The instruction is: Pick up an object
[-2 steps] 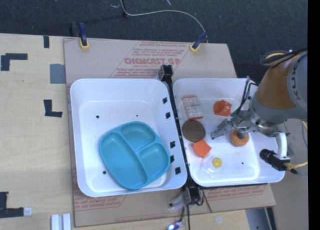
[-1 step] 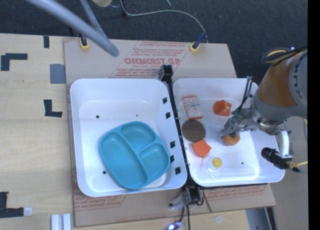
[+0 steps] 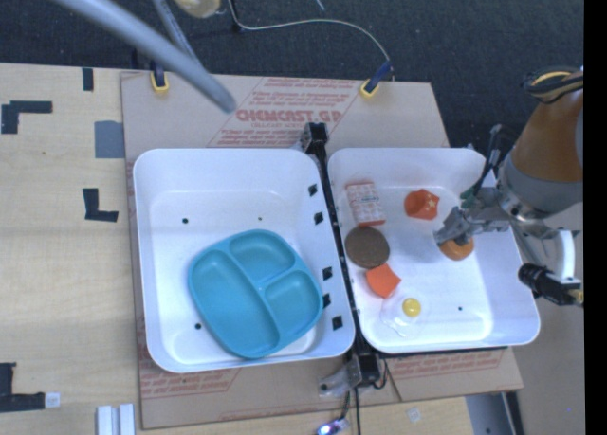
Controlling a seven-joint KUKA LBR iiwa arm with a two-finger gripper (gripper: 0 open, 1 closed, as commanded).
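Observation:
The right bin holds several small things. A white and red box lies at its back left, with a brown disc just in front of it. An orange-red block sits near the middle back, and an orange cube lies in front of the disc. A small yellow piece rests on a clear object near the front. My gripper hangs low at the bin's right side, directly over a small orange object that it partly hides.
The left bin holds a blue divided plate. A black divider runs between the bins. A grey pole crosses the upper left, and a black cable lies behind the bins.

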